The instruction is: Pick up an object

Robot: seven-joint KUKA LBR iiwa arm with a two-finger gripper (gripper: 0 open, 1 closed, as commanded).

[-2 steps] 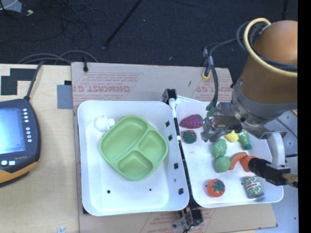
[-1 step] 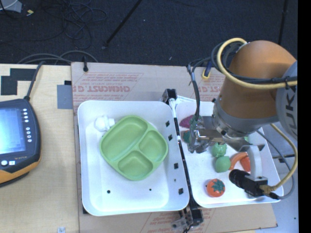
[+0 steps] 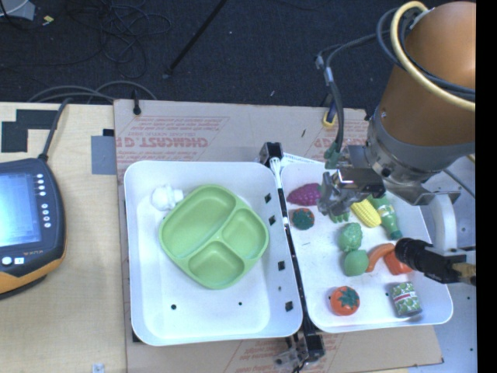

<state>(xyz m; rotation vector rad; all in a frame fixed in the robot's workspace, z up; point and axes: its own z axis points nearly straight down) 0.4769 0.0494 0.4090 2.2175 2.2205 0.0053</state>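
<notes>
Cardboard sheet underlies white bins (dark cabled floor).

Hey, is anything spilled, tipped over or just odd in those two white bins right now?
Nothing looks spilled or damaged. The green divided plate sits askew in the left bin, with a small white object beside it. The toy food lies jumbled in the right bin.
</notes>
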